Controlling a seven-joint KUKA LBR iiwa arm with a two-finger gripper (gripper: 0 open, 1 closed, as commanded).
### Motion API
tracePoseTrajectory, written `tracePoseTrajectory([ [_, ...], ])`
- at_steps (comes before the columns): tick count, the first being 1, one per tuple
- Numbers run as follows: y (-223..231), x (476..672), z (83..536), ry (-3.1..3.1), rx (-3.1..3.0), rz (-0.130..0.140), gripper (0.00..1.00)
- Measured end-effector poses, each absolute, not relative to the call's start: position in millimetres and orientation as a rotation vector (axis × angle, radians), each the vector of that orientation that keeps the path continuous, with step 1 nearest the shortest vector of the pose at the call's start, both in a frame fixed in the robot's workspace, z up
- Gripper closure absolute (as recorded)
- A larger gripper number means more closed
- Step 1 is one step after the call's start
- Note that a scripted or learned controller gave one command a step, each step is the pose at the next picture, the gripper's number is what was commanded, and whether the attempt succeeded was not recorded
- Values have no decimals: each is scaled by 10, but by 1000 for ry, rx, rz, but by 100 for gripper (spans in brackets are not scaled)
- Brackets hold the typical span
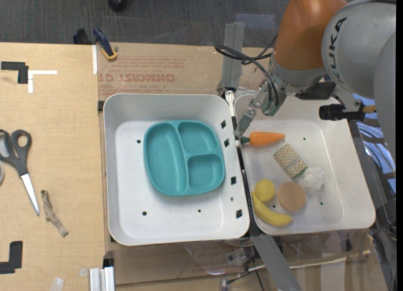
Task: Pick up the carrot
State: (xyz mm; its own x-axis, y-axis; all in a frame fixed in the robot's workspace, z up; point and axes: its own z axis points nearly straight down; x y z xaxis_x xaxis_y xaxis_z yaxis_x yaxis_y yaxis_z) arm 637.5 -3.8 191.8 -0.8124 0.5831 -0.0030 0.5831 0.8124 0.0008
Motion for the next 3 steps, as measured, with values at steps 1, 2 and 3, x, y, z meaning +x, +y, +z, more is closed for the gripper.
tracePoseTrajectory([
  [1,-248,5710,1919,2940,1105,-2,0],
  [2,-182,5907,1916,2936,1112,-1,0],
  [3,-667,5875,1920,2870,1269,-1,0],
])
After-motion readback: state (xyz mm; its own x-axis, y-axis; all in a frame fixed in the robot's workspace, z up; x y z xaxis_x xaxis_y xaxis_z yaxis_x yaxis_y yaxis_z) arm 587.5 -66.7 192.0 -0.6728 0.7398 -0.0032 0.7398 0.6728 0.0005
